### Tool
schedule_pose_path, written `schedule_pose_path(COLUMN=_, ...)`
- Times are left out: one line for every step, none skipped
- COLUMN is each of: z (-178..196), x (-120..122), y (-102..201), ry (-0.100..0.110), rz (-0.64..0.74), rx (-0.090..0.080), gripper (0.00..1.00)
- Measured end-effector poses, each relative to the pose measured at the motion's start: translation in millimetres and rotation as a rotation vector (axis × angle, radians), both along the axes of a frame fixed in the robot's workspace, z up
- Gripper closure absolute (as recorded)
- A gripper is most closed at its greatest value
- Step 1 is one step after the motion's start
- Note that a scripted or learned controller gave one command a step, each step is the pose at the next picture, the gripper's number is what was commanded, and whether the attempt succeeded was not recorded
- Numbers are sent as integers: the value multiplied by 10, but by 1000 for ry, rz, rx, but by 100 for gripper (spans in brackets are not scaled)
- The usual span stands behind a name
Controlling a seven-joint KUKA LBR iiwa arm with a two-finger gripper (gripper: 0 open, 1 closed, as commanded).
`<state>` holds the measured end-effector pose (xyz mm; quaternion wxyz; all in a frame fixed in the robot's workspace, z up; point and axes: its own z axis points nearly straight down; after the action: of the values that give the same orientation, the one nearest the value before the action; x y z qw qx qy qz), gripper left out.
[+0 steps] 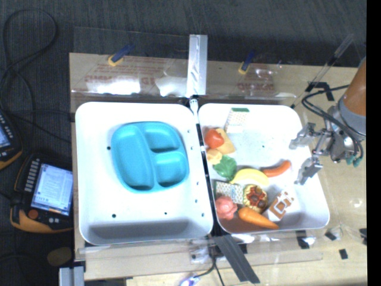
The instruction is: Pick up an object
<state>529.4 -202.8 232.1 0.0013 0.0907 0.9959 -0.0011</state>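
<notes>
1. Gripper [306,154] hangs over the right bin's [265,115] right rim, fingers spread, nothing between them.
2. Candidate objects sit clustered in that bin: sausage [276,169] nearest, banana [250,176] beside it, carrot [257,218] at the front.
3. Risk: items touch or overlap, so a descent likely clips a neighbour or grabs two.
4. Risk: smooth rounded toy food, probably plastic, could squirt out of the fingers.
5. Bins are glossy white, shallow; left bin [89,159] holds a blue compartment tray [150,155].
</notes>
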Motion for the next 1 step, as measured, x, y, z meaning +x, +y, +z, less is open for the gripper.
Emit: schedule_pose_path(z=-1340, x=-369, y=740, ry=1, rz=-331, rx=2, gripper=0)
